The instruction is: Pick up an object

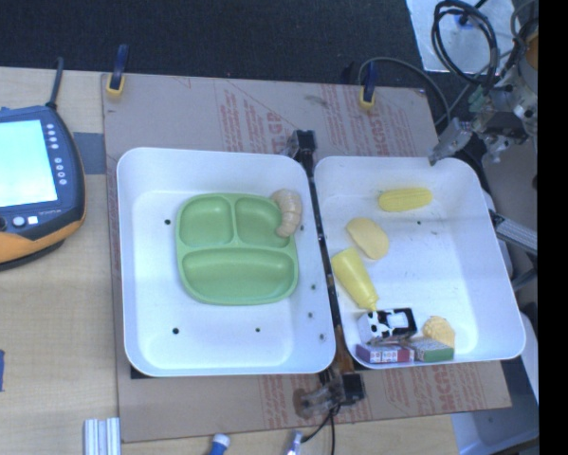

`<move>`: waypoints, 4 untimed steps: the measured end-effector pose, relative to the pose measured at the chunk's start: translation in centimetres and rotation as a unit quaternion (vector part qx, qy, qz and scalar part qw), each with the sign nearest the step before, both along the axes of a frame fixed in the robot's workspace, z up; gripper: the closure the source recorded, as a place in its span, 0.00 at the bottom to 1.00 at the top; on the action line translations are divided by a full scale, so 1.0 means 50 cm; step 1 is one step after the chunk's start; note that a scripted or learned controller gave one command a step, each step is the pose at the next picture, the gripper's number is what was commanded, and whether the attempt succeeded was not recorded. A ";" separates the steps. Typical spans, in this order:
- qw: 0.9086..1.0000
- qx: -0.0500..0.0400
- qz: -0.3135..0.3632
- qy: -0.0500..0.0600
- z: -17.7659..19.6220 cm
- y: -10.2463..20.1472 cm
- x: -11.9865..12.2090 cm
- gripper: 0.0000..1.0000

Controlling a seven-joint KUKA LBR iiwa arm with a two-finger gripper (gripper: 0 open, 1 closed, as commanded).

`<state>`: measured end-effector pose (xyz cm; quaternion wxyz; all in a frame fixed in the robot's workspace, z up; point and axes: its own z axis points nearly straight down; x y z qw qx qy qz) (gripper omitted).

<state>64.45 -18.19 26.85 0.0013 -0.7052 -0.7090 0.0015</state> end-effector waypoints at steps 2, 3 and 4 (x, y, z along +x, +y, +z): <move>1.000 0.000 0.001 0.001 -0.355 0.181 -0.032 0.00; 1.000 0.000 0.000 0.001 -0.353 0.170 -0.038 0.00; 1.000 -0.001 0.001 0.002 -0.332 0.168 -0.037 1.00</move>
